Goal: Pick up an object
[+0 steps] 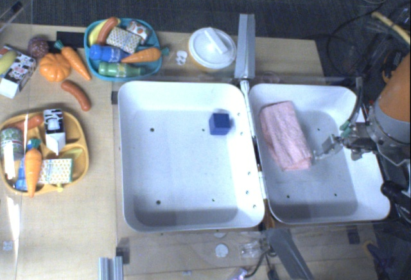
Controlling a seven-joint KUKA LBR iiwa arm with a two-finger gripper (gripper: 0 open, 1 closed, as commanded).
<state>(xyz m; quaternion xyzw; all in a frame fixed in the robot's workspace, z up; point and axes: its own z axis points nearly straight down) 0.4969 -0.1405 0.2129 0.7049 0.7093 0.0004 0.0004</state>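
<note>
A pink folded cloth [284,135] lies in the left half of the right bin [334,195], running from the back toward the middle. A small blue cube [220,122] sits in the left bin [173,195], near its back right corner. My gripper [325,146] reaches in from the right, low over the right bin floor. Its tip points left and stands just off the cloth's lower right corner. Nothing shows held in it.
A metal divider post [244,47] stands behind the seam between the bins. A white lidded bowl [211,48], a blue bowl of toy food [123,49] and a yellow tray of toys [45,151] sit on the bench to the left and behind. Cables hang at the far right.
</note>
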